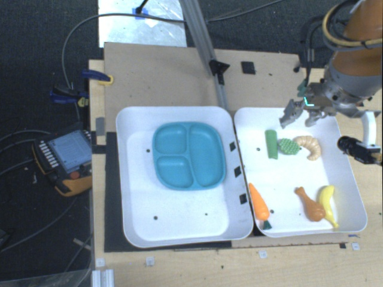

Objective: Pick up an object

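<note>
My gripper [301,116] hangs open over the back of the right bin [344,187], with nothing between its fingers. Just below it in that bin lie a green cucumber slice [271,143], a green bumpy vegetable [289,146] and a beige croissant-shaped piece [310,146]. Farther forward sit a brown chicken drumstick [309,204] and a yellow banana [328,204]. An orange carrot [258,202] lies against the bin's left wall near the front.
The left bin [137,214] holds a blue divided plate [189,155]. A grey pole [200,34] slants across the back of the bench. Cables, clamps and a handheld controller [63,160] lie off the bench on the left.
</note>
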`<state>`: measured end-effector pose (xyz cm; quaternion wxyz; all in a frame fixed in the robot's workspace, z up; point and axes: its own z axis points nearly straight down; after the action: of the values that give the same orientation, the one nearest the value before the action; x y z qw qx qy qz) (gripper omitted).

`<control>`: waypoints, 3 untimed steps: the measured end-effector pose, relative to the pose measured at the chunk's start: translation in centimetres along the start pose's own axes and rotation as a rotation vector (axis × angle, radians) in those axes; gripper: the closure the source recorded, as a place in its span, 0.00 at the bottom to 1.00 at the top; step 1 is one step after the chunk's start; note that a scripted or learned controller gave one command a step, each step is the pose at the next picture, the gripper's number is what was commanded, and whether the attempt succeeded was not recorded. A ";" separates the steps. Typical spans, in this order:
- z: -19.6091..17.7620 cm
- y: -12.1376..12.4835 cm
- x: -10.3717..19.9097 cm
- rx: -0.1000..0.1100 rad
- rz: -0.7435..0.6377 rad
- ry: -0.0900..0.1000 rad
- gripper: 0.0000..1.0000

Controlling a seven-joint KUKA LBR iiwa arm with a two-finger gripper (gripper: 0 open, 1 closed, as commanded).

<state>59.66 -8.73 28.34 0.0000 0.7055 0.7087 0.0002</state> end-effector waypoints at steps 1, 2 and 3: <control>-0.1 0.0 0.0 -0.002 0.000 0.000 0.00; 4.6 0.3 -0.9 0.001 0.004 -0.001 0.00; 10.9 0.2 -1.0 0.003 0.004 0.000 0.00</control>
<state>59.82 -9.74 17.47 -0.0010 0.7070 0.7072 -0.0009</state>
